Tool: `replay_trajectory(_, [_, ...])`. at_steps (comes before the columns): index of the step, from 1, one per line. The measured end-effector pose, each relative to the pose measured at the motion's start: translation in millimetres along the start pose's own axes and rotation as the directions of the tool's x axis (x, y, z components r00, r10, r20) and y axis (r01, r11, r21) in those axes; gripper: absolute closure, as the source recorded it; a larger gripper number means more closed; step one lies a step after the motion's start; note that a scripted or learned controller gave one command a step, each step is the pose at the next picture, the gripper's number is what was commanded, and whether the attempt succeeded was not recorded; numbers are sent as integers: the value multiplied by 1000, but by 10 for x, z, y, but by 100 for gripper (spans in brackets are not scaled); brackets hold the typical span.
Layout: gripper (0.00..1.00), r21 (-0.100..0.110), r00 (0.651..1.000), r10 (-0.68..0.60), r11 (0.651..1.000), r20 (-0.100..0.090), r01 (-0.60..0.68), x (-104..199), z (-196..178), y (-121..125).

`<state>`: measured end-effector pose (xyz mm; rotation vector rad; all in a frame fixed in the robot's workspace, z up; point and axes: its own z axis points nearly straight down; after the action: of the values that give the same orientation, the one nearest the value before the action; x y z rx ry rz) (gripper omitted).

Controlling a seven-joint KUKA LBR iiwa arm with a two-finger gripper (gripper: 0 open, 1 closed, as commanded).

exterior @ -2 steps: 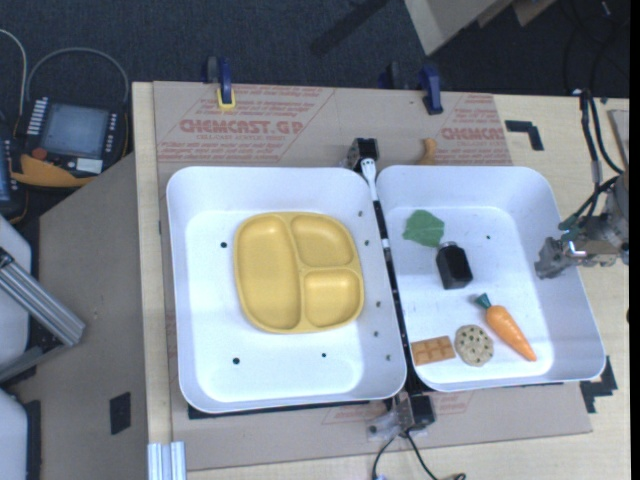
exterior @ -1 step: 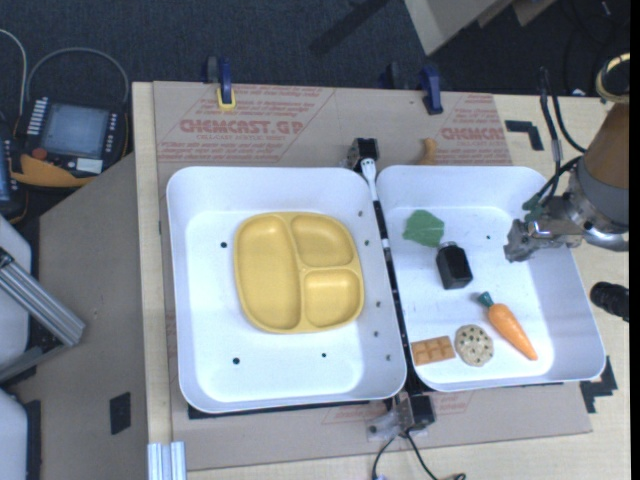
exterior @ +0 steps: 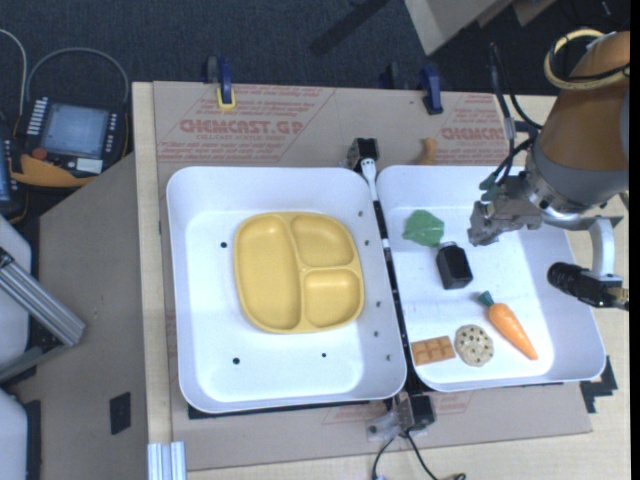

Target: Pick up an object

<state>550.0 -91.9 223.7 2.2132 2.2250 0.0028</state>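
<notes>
The arm (exterior: pixel 585 128) comes in from the upper right of the frame, and its gripper (exterior: pixel 490 223) hangs over the upper part of the right bin (exterior: pixel 570 368). The view is too coarse and too slanted there to say whether the fingers are apart or together; nothing can be made out between them.

In the right bin, a green object (exterior: pixel 424 228) lies near the top left, just left of the gripper and apart from it. A small black block (exterior: pixel 454 266) sits below and slightly left of the gripper, near it, though contact cannot be judged. Lower right of that lies a toy carrot (exterior: pixel 510 328), orange with a green top pointing up-left. Along the bin's lower edge sit a round speckled cookie (exterior: pixel 474 345) and, just to its left, a brown rectangular wafer (exterior: pixel 433 350).

The left bin (exterior: pixel 200 358) holds a yellow divided plate (exterior: pixel 298 270) at its centre, with three compartments. Both bins rest on a cardboard-covered surface (exterior: pixel 260 113) bearing red lettering.
</notes>
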Motion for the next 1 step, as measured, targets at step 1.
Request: replay_trajectory(1, [100,1,1000,-1,1000,-2,1,559,41,153])
